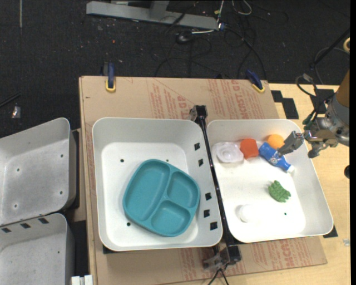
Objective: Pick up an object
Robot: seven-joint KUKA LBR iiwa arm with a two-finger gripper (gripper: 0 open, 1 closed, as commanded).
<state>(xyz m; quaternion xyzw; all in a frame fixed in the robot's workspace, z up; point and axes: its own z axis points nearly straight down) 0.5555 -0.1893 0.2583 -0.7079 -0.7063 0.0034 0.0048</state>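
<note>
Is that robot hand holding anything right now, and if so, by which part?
It cannot be told. The gripper sits at the right bin's far right edge, right beside the blue bottle, but nothing is clearly seen in its grasp.

Table (167,92): brown cardboard sheet printed with red lettering, laid flat.
Clamps: two, blue and yellow, on the table's far edge, one (110,77) toward its left corner, one (255,80) toward its right.
Floor (50,50): dark, speckled, beyond and left of the table.
Cables (245,33): black, trailing over the floor beyond the table.
Metal bar (150,15): grey, on the floor beyond the table.
White panels (33,167): perforated, left of the table.
</note>
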